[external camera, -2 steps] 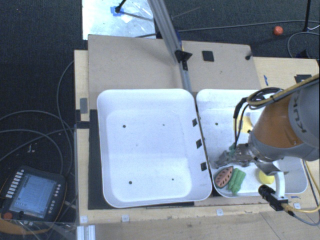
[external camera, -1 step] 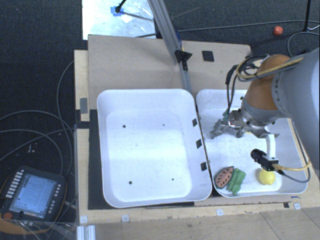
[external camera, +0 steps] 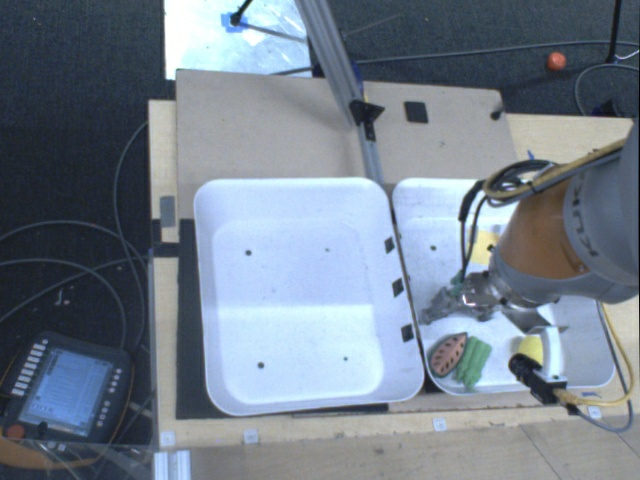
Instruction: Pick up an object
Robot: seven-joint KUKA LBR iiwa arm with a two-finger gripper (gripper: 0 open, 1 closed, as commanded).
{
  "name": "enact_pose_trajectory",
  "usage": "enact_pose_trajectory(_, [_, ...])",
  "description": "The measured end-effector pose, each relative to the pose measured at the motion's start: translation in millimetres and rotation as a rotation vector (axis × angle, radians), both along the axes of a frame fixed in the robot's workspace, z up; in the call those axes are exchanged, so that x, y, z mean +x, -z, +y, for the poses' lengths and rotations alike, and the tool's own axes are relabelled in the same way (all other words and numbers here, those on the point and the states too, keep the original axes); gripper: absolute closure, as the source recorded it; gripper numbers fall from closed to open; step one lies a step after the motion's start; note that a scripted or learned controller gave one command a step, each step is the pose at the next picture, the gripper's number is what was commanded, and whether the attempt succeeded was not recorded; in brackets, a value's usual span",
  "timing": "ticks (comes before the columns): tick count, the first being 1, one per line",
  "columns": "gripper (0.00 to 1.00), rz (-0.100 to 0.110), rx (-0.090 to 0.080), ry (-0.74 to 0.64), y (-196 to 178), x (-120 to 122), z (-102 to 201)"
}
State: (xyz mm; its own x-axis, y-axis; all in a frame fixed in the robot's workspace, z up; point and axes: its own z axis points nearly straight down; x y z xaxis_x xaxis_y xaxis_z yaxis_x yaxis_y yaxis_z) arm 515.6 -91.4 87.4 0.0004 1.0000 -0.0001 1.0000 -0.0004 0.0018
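Observation:
My gripper hangs low over the left part of the right bin, reaching in from the right under the orange-banded wrist. Just below it, in the bin's front corner, lie a reddish-brown oval object and, touching its right side, a green ribbed object. A yellow object lies further right, partly behind the arm. Another yellow patch peeks out beside the wrist. The gripper sits above the oval object, and I see nothing held in it.
The left bin sits beside the right one, parted from it by a raised rim with black clips. A slanted metal pole crosses the back of the bench. Cables loop over the arm.

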Motion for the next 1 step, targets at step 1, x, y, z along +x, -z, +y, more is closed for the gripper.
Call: enact_pose_trajectory(1, [0.0,-0.007,0.002,0.073,-102.8,5.5,50.8])
